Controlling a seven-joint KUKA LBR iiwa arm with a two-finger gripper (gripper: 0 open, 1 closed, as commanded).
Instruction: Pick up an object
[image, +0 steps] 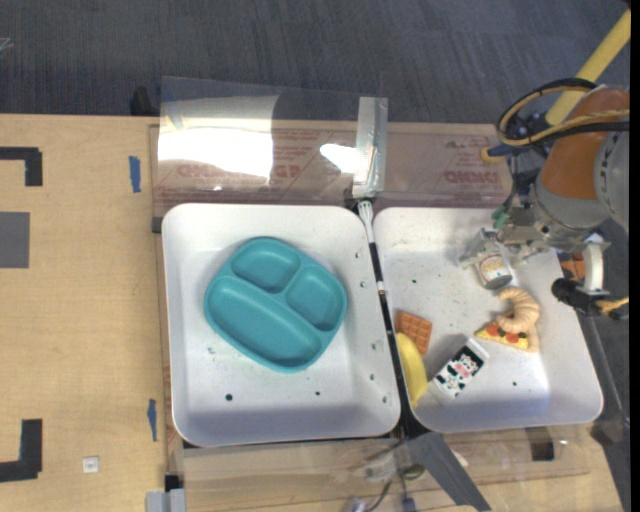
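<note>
Over the right-hand shallow white bin (570, 400), near its far right corner, the grey arm with its orange band (575, 170) reaches down so that the two-finger gripper (505, 245) sits low above the bin floor. Just below it lies a small round grey-and-cream object (494, 270), close enough that it looks like the chosen target, though whether the gripper is open, closed or gripping it cannot be told at this angle. The remaining candidates are scattered toward the near side of the same bin: a tan, twisted pastry-like toy (520, 312) resting against a yellow and orange wedge (503, 336), a black-and-white patterned block (460, 370), an orange waffle-textured square (414, 328), and a yellow banana-shaped toy (410, 366) lying along the divider. The left-hand white bin (190, 400) holds a teal plastic divided plate (276, 302), lying flat and well apart from the arm, probably too broad for an easy pinch.
</note>
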